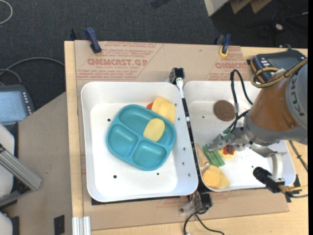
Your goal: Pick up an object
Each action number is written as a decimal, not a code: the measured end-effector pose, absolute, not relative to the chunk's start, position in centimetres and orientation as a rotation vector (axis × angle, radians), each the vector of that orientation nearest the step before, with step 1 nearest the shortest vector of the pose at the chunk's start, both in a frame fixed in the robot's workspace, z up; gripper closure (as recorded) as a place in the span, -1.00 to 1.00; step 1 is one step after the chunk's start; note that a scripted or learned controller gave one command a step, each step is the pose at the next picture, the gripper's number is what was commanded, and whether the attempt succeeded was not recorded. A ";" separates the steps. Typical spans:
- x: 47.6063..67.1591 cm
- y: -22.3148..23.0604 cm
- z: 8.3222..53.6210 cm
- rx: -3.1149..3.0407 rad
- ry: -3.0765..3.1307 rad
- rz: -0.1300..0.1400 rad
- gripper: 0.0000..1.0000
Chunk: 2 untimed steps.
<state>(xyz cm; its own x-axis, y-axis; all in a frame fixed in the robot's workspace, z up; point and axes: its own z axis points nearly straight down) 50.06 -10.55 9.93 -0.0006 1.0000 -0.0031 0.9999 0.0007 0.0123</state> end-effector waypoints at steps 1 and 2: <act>50.1 -10.6 10.8 2.214 2.210 0.011 1.00; 56.6 -9.7 9.2 2.210 2.215 0.009 1.00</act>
<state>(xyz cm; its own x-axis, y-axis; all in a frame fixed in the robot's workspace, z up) 56.63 -9.69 9.18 -0.0023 1.0000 -0.0051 0.9999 0.0024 0.0128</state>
